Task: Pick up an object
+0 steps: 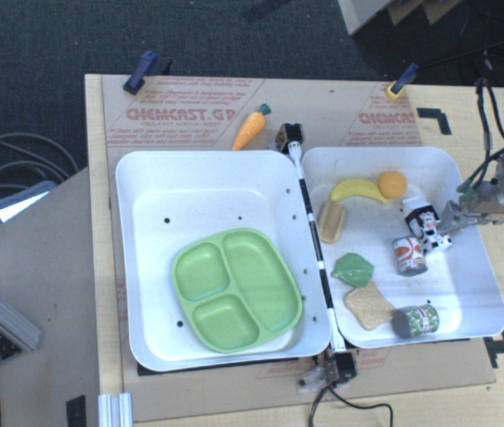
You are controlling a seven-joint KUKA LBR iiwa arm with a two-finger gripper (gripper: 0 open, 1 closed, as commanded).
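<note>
The right bin [475,278] holds a yellow banana [357,189], an orange ball [393,184], a tan cylinder [330,222], a green leaf-shaped piece [353,269], a tan cracker [369,307], a green-labelled can [415,320] lying on its side, a red-and-white can [409,256] and a small black-and-white toy [424,221]. My gripper [445,228] reaches in over the right bin's right rim, low and right beside the black-and-white toy, just above the red-and-white can. Nothing is visibly lifted.
The left bin [145,194] holds a green divided plate [236,288]. An orange carrot [249,128] lies on the bench behind the bins. Blue clamps [139,72] sit at the bench's back edge. Cables hang at the far right.
</note>
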